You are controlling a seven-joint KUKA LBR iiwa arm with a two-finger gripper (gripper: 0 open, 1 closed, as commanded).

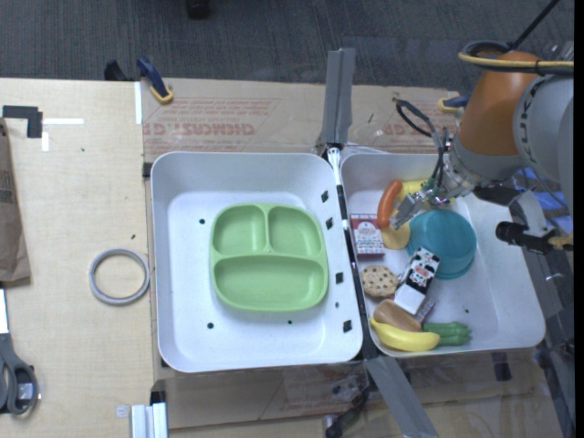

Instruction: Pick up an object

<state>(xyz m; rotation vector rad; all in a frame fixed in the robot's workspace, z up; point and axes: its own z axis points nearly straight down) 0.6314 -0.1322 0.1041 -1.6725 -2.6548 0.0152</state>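
- Orange carrot-shaped toy [390, 201] lies in the right bin [511, 313], just left of the fingers [422, 200], tilted with its upper end away from the camera.
- Whether the fingers are spread or closed cannot be told; they hang low over the right bin's far-left part, and nothing can be seen between them.
- Teal bowl [444, 242] sits just below the fingers, nearer the camera, and its rim comes close to them.
- A yellow piece [396, 237] lies below and left of the fingers, against the bowl's left side.
- A small red-and-white box [367, 236] is farther left, by the wall between the bins.
- A cookie [377, 281] and a black-and-white carton [420, 274] lie well below the fingers, toward the camera.
- A banana [406, 338] and a green vegetable toy [450, 334] lie at the near edge of the right bin, well apart from the fingers.
- A green divided plate [269, 256] rests in the left bin [178, 245], far left of the fingers.
- On the table [64, 199], a grey ring [119, 275] lies left of both bins.
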